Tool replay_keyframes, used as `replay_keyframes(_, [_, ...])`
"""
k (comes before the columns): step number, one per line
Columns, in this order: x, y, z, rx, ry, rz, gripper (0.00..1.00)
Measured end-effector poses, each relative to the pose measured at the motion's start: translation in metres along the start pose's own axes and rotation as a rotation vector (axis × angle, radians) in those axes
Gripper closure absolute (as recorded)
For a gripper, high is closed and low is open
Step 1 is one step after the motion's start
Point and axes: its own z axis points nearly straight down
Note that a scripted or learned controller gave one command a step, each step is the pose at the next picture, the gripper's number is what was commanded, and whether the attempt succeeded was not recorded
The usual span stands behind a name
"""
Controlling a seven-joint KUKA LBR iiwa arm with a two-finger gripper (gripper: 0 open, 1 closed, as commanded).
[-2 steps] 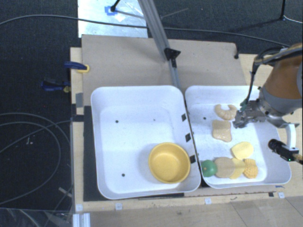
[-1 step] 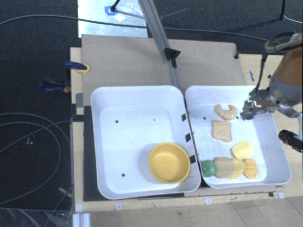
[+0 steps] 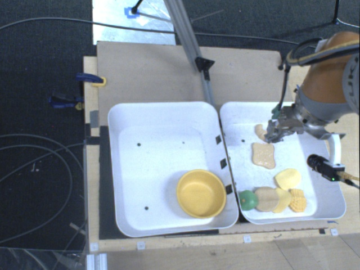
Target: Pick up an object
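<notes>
We saw the gripper [image 3: 274, 133] low in the right bin [image 3: 239, 117], its tip covering part of a small tan piece [image 3: 259, 131]; we could not tell how its jaws stood. A tan cracker [image 3: 263, 155] lay just below it, with a yellow bowl [image 3: 201, 193] in the left bin [image 3: 157, 128].

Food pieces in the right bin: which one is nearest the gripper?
The small pale tan piece at the bin's upper part, right beside the gripper. The flat cracker-like piece lies just below; the rest cluster along the bin's bottom edge.

two bins [image 3: 169, 114], one bowl [image 3: 201, 193], perhaps seven foods [image 3: 262, 155].
</notes>
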Motion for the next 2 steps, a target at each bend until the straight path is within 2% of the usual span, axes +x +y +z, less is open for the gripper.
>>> replay_keyframes(1, [0.055,0.005,-0.012,-0.002,0.001,0.0,1.0])
replay_keyframes(2, [0.109,0.006,-0.005,0.001,0.001,0.0,1.0])
